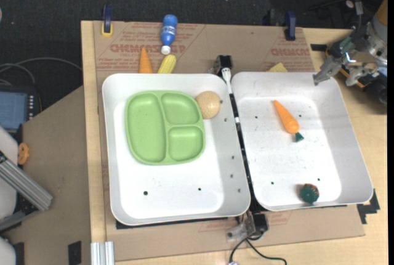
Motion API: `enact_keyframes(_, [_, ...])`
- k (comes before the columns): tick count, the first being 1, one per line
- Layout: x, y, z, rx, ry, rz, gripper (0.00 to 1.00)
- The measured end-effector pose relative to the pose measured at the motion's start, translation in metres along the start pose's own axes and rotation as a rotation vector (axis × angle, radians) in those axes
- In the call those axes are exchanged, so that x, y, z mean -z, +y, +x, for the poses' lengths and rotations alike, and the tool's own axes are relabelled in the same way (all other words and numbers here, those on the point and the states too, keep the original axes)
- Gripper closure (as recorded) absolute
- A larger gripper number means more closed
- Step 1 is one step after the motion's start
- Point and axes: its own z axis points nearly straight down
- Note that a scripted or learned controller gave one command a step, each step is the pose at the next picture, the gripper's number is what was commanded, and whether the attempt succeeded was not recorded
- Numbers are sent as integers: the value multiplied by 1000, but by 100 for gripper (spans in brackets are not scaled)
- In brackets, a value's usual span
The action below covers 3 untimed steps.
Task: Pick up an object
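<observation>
Two white bins sit side by side. The left bin [123,196] holds one green divided plate [165,127] and one beige ball [209,104] touching the plate's right upper corner. Behind that bin lie one bottle [168,32], one small carrot [144,62] and one corn cob [167,64]. The right bin [345,153] holds one carrot [287,118] near its middle and one dark green ball [309,193] near its front edge. The gripper [325,71] hangs over the right bin's far right corner, fingers holding nothing; their spread I cannot tell.

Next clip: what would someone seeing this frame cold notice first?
Probably the green divided plate filling much of the left bin, with a beige ball touching its upper right edge. Next, the orange carrot lying alone in the right bin, a small green and red item near that bin's front edge.
</observation>
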Motion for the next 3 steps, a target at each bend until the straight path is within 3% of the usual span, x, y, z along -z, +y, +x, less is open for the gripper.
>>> enact_keyframes(1, [-132,-2,36,2,6,13,0])
enact_keyframes(2, [-146,19,54,3,0,-2,0])
enact_keyframes(3, [-134,19,52,2,-3,-7,100])
